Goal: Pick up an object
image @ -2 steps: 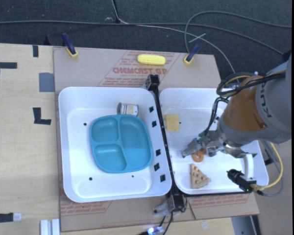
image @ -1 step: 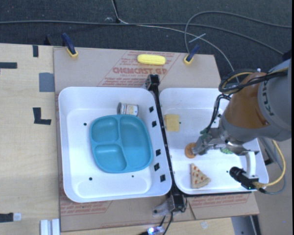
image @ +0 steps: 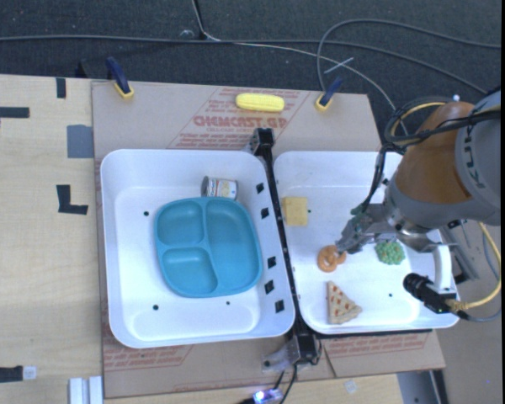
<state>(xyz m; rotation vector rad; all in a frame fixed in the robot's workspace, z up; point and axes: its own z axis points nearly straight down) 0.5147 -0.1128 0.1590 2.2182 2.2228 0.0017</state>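
Your end effector [image: 347, 244] hovers at the donut [image: 330, 258] in the right bin [image: 320, 168]; its grip state seems unreadable, nothing lifted yet.

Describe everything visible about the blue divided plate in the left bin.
The blue divided plate is a rounded-square tray of what looks like turquoise plastic, with three compartments: two smaller ones and one long one. It lies flat, turned slightly, in the middle of the left bin. A small can lies at its far edge, seemingly touching it.

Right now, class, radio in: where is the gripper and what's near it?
Gripper low in right bin, over the doughnut. Nothing seen held. Broccoli and pizza slice close by.
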